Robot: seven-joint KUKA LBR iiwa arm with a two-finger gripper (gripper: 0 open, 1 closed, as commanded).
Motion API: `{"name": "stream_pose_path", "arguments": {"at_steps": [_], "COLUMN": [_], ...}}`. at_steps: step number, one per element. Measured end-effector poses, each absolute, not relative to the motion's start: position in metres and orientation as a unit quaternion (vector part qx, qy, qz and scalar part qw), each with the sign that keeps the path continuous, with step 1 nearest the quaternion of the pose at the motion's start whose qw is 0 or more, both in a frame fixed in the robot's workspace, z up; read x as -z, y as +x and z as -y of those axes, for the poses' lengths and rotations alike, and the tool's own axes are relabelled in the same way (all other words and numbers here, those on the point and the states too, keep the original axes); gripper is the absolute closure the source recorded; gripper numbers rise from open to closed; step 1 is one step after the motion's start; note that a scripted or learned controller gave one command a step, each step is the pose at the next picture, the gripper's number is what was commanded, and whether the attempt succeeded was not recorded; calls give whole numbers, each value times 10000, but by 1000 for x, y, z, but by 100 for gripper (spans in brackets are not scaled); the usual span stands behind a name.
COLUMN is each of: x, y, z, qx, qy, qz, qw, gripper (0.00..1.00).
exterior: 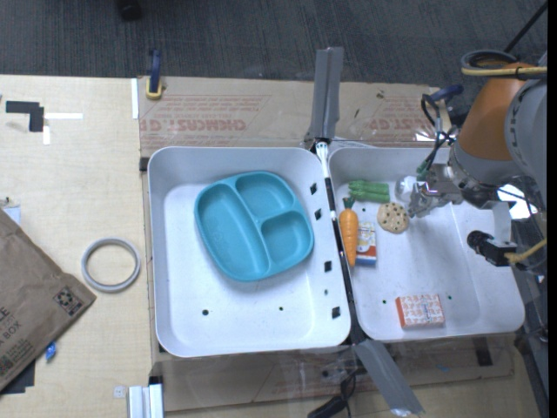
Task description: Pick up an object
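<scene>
One carrot [349, 234] lies lengthwise, green top toward the far rim

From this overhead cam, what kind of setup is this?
Likely a robot grasping test bench: two white bins, toy food such as a carrot, and a grey-orange arm reaching in.

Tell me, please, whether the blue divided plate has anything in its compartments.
Empty: all three compartments of the blue divided plate show bare blue, lying flat in the left bin.
</scene>
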State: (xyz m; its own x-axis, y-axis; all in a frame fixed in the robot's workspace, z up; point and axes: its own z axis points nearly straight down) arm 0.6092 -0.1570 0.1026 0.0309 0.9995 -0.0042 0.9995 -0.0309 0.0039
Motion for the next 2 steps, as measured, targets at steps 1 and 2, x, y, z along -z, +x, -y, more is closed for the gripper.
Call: {"name": "stream_pose_path", "arguments": {"at_steps": [1, 2], "x": [-102, -91], "y": [609, 659], "z": [157, 167], "qx": [3, 12], "qy": [7180, 7405], "qz": [-6960, -6720], "qw": [27, -3], "gripper": [0, 0]}}
